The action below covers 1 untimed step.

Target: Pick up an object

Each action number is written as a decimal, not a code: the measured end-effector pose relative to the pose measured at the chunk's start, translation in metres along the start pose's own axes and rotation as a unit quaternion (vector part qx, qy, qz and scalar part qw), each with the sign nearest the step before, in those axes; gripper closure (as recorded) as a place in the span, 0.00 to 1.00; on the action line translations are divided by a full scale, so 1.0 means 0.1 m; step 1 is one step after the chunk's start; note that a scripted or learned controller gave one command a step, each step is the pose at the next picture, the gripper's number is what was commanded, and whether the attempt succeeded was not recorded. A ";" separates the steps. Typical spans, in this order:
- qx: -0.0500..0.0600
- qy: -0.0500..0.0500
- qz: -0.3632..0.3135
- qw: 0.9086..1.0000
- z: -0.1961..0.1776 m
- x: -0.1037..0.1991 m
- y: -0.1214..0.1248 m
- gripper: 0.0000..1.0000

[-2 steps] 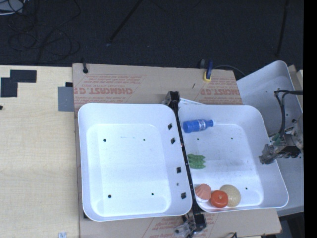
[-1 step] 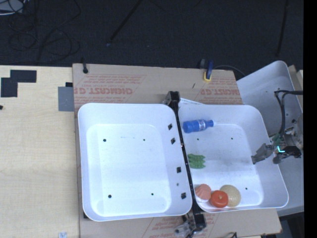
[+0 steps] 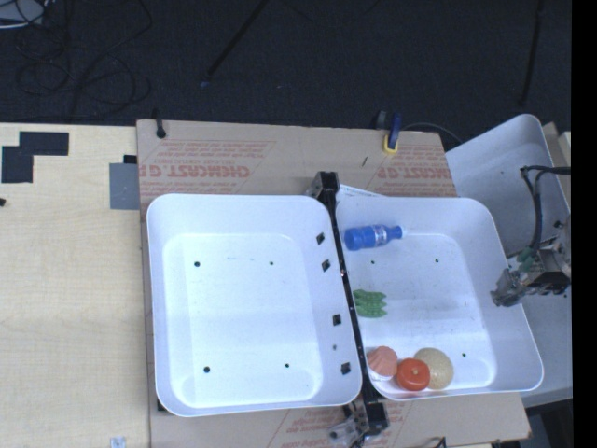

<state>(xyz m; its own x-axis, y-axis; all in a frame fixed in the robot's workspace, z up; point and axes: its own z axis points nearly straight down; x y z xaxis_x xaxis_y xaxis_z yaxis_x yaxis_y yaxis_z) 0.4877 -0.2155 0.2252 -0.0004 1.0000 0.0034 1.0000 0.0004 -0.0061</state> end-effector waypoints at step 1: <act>0.000 0.000 0.000 1.000 0.00 0.00 0.00 0.00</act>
<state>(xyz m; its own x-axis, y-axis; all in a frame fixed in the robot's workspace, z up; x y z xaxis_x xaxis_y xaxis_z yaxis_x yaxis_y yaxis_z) 0.4875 -0.2155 0.2248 0.0002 1.0000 0.0036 1.0000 -0.0002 -0.0068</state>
